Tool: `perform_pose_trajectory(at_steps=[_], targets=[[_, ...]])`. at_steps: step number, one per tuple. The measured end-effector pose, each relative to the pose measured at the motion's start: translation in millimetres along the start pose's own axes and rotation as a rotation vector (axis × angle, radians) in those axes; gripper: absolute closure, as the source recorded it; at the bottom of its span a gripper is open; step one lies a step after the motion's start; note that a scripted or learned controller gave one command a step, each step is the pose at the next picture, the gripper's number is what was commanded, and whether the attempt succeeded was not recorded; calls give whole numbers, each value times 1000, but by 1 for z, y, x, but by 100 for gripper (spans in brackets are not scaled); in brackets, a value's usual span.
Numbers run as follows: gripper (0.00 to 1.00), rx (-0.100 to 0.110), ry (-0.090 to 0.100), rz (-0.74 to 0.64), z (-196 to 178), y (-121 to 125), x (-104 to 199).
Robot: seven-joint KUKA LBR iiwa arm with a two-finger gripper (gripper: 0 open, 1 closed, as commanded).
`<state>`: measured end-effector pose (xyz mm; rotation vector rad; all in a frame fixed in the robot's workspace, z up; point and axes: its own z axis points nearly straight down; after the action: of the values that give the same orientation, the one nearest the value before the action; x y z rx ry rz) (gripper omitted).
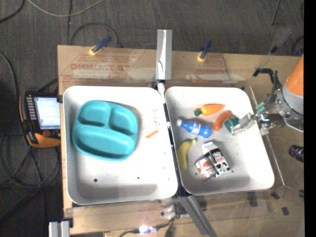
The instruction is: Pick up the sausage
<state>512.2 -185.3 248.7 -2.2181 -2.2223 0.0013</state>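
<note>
The sausage [223, 116] is a short orange-red piece lying at a slant in the right bin [256, 181], just below an orange carrot [213, 109]. A dark green bit sits at its lower right end. My gripper [252, 127] hangs at the right side of that bin, to the right of the sausage. It is open, with one finger [242, 124] reaching close to the green end, and nothing sits between the fingers.
The right bin also holds a blue bottle [194, 127], a yellow banana [183, 152] and a small printed carton [212, 163]. In the left bin [118, 181] lie a teal divided plate [105, 129] and a small orange scrap [152, 130].
</note>
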Motion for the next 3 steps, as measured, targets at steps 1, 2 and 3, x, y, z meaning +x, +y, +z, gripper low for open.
perform_pose_trajectory(at_steps=[1,2,3], targets=[[0,0,-3,-100,74,74,-39],[0,-2,0,-166,141,91,-2],[0,-10,-3,-144,160,126,-18]])
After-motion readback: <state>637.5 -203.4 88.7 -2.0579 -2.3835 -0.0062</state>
